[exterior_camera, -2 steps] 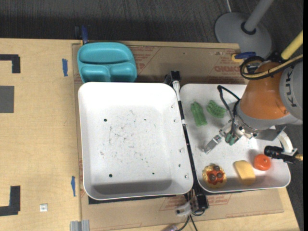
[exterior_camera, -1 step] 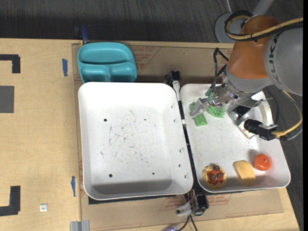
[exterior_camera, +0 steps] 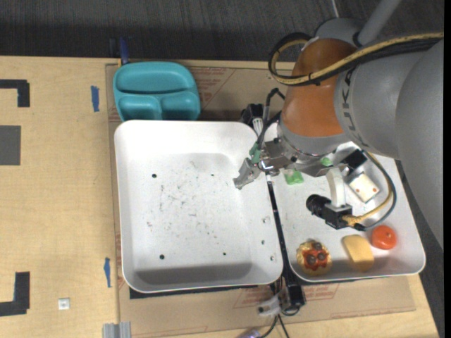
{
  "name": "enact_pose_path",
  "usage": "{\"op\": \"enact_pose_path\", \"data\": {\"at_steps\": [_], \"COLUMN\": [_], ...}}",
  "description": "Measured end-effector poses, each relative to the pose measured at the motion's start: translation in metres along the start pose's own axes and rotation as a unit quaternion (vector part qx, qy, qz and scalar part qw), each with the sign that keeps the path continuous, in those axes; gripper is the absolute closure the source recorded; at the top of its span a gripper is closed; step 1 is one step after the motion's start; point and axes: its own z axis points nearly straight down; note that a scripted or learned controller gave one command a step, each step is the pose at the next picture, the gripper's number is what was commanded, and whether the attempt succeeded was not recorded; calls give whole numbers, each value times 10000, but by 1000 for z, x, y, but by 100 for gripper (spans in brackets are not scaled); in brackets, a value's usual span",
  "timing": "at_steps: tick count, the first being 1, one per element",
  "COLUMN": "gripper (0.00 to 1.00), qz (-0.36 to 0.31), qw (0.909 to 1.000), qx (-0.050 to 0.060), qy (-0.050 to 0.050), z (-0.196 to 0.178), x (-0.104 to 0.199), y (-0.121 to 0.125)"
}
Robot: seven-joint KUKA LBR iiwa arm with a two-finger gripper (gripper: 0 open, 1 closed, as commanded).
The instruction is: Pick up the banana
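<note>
Arm [exterior_camera: 352,97] hiding right bin's [exterior_camera: 409,259] top, gripper [exterior_camera: 248,174] fingers indistinct

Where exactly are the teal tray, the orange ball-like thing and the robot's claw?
teal tray [exterior_camera: 156,90]: camera view, on its divided top.
orange ball-like thing [exterior_camera: 383,238]: camera view, on its rounded top, in the right bin.
claw [exterior_camera: 246,176]: camera view, at its grey tips.

Bright, even light from above, white bins [exterior_camera: 134,210] shine but stay clear, soft dark shadow under the arm [exterior_camera: 394,83], dim floor at the top, picture a bit grainy, small things a little fuzzy
</note>
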Motion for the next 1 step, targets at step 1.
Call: {"op": "enact_pose_path", "data": {"at_steps": [1], "gripper": [0], "qz": [1108], "qw": [9938], "qx": [-102], "qy": [-22], "z": [59], "x": [40], "y": [-36]}}
